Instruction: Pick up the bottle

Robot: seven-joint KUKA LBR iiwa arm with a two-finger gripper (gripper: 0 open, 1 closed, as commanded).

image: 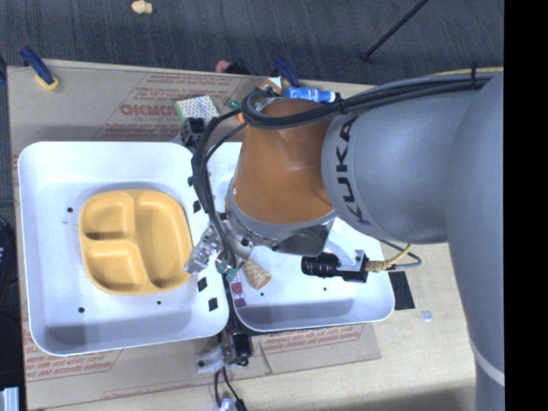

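My gripper hangs low over the divide between the two bins, at the left edge of the right bin. The arm's orange band and grey wrist cover most of that bin. A small tan object lies on the bin floor just right of the gripper, with a bit of green beside it. I cannot tell whether this is part of the bottle. Nothing is plainly visible between the gripper's tips.
A yellow divided plate sits in the left bin. Behind the bins lie a green patterned pad and a blue-and-white item. Blue clamps hold the cardboard edge. A black cable fitting juts from the wrist.
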